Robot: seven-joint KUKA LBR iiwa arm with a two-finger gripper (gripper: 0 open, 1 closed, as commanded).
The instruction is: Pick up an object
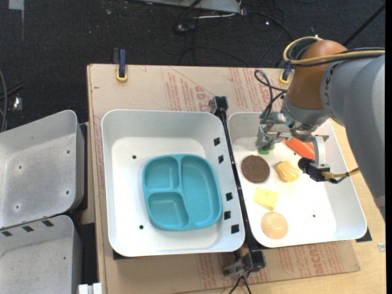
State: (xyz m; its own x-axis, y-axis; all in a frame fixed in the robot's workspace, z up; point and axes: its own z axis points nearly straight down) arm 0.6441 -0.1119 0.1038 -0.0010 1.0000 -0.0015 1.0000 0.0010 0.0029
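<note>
Nearest, right bin (343, 225) holds a tan round (274, 225), yellow square (266, 198), brown disc (255, 169), corn piece (286, 171) and, farthest, an orange carrot (300, 147) lying left-right beside the end effector (264, 144), its grip state indeterminable.

Cardboard-topped bench (165, 84) w/ 2 white bins: left bin (116, 182), right bin (331, 219).

In the right bin, a round brown patty (255, 168) lies flat at the far left, with a yellow corn piece (286, 171) just to its right. An orange carrot (300, 146) lies farther back; a yellow cheese wedge (266, 198) and a tan bun (274, 225) sit nearer.
</note>
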